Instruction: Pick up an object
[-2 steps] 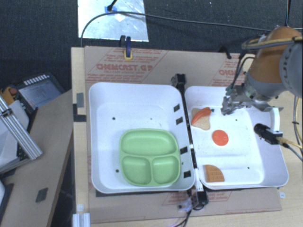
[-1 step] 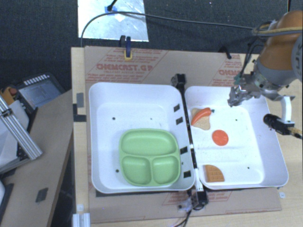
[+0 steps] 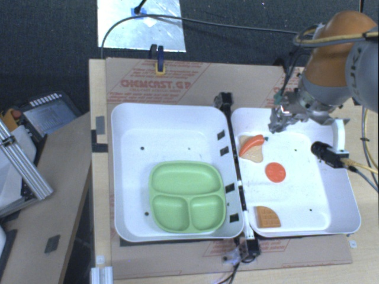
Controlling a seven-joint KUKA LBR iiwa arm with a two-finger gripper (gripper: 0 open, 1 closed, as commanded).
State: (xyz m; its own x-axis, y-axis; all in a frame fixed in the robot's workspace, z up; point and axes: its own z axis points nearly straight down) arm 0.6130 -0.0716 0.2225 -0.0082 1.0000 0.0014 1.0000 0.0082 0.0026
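In the right bin lie three small items: an orange and tan piece near the bin's left wall, a flat red-orange disc in the middle, and a brown waffle-like piece at the front left. My gripper hangs over the back of the right bin, just right of and above the orange and tan piece. Nothing shows between its fingers. The orange-banded wrist rises behind it to the right.
The left bin holds a green divided plate at its front right. A black divider with clips separates the bins. A black fitting with a cable sits on the right bin's right side. Cardboard underlies both bins.
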